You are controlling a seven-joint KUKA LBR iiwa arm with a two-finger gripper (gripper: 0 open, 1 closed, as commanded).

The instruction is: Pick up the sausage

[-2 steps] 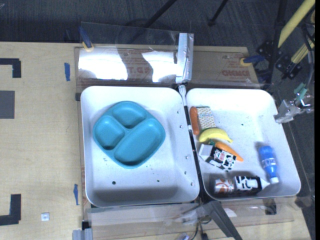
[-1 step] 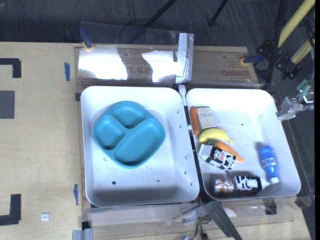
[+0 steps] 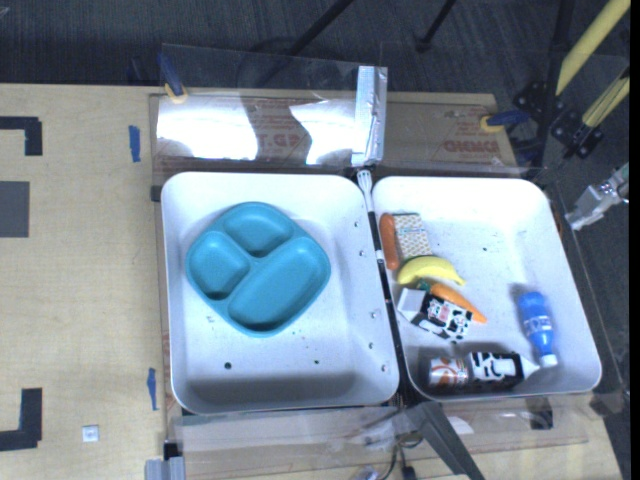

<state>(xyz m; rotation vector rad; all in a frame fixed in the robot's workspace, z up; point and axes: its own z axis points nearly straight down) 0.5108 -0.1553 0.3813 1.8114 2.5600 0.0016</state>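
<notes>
Two shallow white bins sit side by side on my bench, and I read the left bin [image 3: 190, 368] as carrying a blue plastic plate with three compartments [image 3: 258, 265], lying flat near its middle. The right bin [image 3: 560, 268] holds everything else, crowded toward its left wall and lower edge. My target, the slim orange-red sausage [image 3: 388, 240], lies lengthwise right against the left wall of that bin, just beside the divider between the two bins. Touching its right side is a small speckled beige rectangular block [image 3: 411, 235]. A curved yellow banana [image 3: 431, 270] lies just below these, its left end meeting the lower tip of the sausage. Under the banana I see a small black-and-white printed carton [image 3: 441, 315], tilted, with an orange carrot-like piece [image 3: 463, 303] across its upper right corner. Along the bottom edge a dark bottle with a white and orange label [image 3: 480, 368] lies on its side. A blue plastic bottle with a white cap [image 3: 536, 327] lies near the right wall, well apart from the sausage. At the far right edge I can make out a small pale metal part [image 3: 600, 200] outside the bin; whether the gripper is clenched or released I cannot tell.
</notes>
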